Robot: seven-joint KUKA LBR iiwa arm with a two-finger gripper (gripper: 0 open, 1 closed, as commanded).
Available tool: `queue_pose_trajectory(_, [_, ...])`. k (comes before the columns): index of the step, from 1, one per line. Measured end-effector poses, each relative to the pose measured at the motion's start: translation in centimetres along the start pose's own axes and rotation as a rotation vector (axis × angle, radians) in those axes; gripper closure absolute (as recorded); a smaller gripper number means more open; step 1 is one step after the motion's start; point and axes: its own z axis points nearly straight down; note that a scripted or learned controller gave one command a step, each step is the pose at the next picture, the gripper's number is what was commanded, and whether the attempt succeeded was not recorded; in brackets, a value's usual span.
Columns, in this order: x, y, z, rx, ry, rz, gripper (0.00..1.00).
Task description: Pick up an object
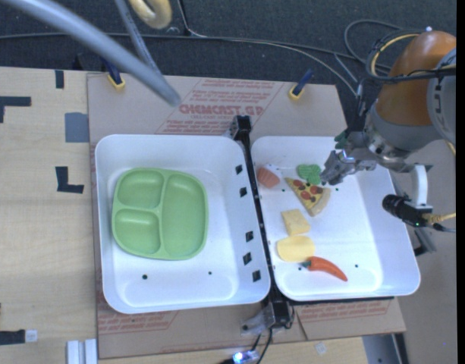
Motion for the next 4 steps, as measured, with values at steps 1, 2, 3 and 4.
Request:
queue_pose_trajectory(1, [0.0, 0.1, -2.9, 0.002, 0.001, 0.0, 1.0])
queue_pose_trajectory(2, [5.9, 0.2, -1.7, 0.006, 0.002, -0.005, 1.0])
queue_pose_trajectory(3, [11.2, 0.6, -2.4, 0.005, 0.003, -0.006, 1.0])
queue_pose_trajectory(4, [16.6, 0.1, -1.0, 0.008, 0.002, -0.005, 1.0])
